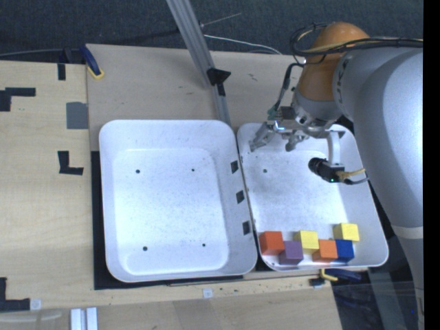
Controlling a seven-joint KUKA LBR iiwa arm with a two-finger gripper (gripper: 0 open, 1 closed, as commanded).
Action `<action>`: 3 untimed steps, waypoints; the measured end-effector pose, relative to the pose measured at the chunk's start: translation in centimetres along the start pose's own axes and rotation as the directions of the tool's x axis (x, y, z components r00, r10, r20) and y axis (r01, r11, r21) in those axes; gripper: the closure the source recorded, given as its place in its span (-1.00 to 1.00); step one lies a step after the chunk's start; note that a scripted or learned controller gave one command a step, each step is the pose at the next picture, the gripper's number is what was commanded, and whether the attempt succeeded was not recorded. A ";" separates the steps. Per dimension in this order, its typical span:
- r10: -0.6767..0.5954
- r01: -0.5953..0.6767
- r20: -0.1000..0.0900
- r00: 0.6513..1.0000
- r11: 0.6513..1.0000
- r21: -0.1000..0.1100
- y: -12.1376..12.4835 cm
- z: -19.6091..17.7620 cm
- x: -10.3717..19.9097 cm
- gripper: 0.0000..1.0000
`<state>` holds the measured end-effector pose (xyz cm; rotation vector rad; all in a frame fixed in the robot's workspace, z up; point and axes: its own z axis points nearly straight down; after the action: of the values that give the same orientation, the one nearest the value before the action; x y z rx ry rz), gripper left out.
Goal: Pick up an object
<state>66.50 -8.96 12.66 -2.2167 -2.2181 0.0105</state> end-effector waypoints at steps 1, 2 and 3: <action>0.002 -0.002 -0.001 1.000 1.000 -0.008 -7.5 -6.9 0.2 -1.00; 0.000 0.000 0.000 1.000 1.000 -0.005 -8.1 -5.0 -0.6 -1.00; -0.002 0.002 0.000 1.000 1.000 -0.003 -5.4 4.0 -0.2 -1.00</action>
<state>61.04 -9.13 8.71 -2.2156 -2.2217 0.0077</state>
